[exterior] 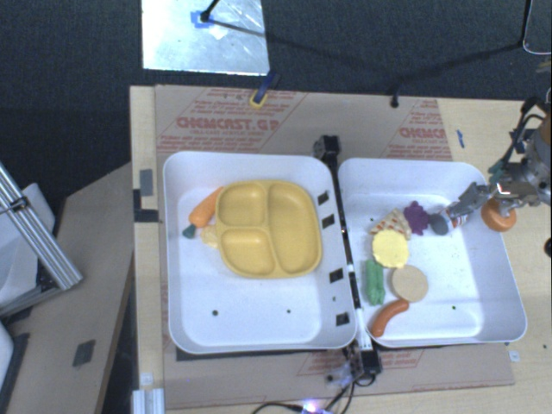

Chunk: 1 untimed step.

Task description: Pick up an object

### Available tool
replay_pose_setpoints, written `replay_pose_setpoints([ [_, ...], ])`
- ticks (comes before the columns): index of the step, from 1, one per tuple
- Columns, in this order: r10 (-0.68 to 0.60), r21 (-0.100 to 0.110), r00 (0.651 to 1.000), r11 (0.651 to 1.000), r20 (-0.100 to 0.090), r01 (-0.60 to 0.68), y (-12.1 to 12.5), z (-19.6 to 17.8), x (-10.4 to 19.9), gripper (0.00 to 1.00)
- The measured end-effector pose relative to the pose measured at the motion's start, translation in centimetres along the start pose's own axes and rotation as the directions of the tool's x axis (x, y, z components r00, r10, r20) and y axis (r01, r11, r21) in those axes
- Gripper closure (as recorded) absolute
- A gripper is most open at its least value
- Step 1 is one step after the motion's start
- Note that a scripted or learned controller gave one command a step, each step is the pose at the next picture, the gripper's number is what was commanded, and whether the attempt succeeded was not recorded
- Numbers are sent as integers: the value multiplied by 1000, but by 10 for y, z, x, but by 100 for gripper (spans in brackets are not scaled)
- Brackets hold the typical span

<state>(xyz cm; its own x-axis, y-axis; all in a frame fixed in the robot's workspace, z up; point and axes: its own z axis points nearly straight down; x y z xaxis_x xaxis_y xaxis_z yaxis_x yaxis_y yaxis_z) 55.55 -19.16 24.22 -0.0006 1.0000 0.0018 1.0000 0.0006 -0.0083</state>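
In the right bin [483, 317] lies a cluster of toy foods: a purple grape bunch [416, 216], a pale waffle piece [390, 223], a yellow disc [390, 249], a tan disc [409, 283], a green pod [374, 281] and an orange-red sausage [388, 316]. My gripper [445, 222] reaches in from the right at a slant. Its tip hangs just right of the grape bunch, near the bin's back half. Nothing shows between it and the bin floor that I can make out as held.
The left bin [198, 326] holds a yellow divided plate [263, 228] with an orange carrot [204, 207] at its left edge. A black divider with clips [341, 231] runs between the bins. A shiny metal sheet [207, 24] lies behind the bench.
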Motion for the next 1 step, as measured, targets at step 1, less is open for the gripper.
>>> replay_pose_setpoints([
  [1,-2,-10,1000,1000,2,3,2,-5,0,0],
])
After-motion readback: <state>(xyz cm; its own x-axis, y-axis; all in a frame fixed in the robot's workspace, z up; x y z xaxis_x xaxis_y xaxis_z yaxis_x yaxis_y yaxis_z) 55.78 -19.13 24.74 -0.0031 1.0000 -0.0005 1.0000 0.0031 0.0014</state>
